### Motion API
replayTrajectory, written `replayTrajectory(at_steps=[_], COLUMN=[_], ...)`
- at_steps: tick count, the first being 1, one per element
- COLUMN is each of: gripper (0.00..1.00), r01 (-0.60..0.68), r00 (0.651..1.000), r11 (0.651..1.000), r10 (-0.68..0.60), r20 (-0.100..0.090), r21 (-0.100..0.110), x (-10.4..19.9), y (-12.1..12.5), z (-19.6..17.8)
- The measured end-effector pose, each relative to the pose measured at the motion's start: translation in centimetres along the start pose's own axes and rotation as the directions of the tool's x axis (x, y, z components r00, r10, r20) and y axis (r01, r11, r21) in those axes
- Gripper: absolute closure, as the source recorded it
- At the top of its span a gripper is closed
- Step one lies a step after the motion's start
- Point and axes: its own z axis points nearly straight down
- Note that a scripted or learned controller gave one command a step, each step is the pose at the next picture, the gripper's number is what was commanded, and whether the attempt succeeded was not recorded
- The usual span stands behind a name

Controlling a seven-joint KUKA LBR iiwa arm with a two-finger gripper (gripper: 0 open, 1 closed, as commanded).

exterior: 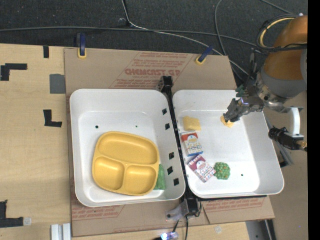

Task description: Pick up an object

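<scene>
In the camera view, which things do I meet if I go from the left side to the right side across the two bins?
Yellow divided tray → green item beside it → red-and-white packets → green broccoli-like piece → gripper, over a small yellow piece.

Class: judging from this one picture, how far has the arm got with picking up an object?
Done: the pincer has reached the right bin, low beside a small yellow piece. In hand: nothing visibly gripped; whether it grasps that piece cannot be told. Left: lifting something; the green lump, two packets and pale yellow block lie untouched.
</scene>
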Motion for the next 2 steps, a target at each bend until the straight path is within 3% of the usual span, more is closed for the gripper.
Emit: replayTrajectory(at_steps=[2], gripper=[1.0], r01=[0.0], r00=[1.0], r11=[1.0], r10=[0.0], r20=[0.0], r21=[0.0], x=[10.1], y=[-2.9], z=[1.2])
